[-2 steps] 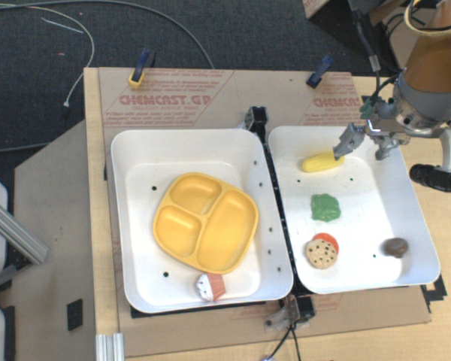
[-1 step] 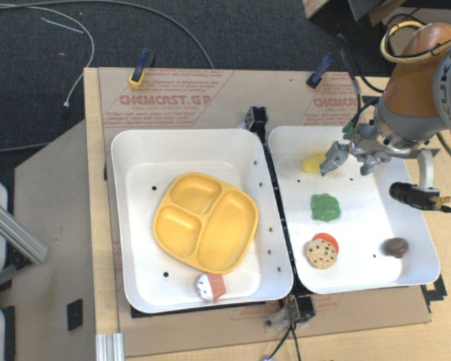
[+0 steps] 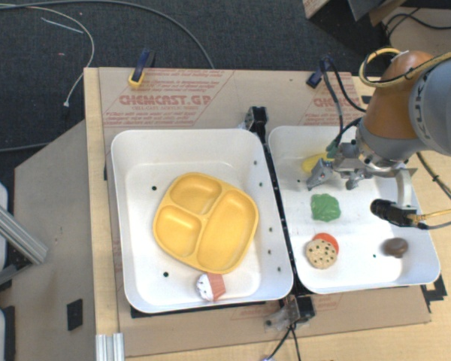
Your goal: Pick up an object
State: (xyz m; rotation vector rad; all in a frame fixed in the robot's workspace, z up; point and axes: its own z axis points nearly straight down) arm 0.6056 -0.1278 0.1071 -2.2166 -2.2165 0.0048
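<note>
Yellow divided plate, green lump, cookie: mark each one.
Yellow divided plate (image 3: 204, 222): camera view, on the ridge between its compartments.
Green lump (image 3: 325, 207): camera view, on its top middle.
Cookie (image 3: 321, 253): camera view, on its speckled face.

gripper (image 3: 332, 173) over right bin (image 3: 425, 271) | green object (image 3: 325, 207) just below | yellow plate (image 3: 205, 222) in left bin (image 3: 128, 171)

The grey arm (image 3: 428, 104) reaches in from the right, its gripper (image 3: 338, 173) lowered.

A brown cardboard-topped bench (image 3: 210, 96) printed with red lettering carries two shallow white bins side by side, the left bin (image 3: 128, 201) and the right bin (image 3: 361, 273).
</note>
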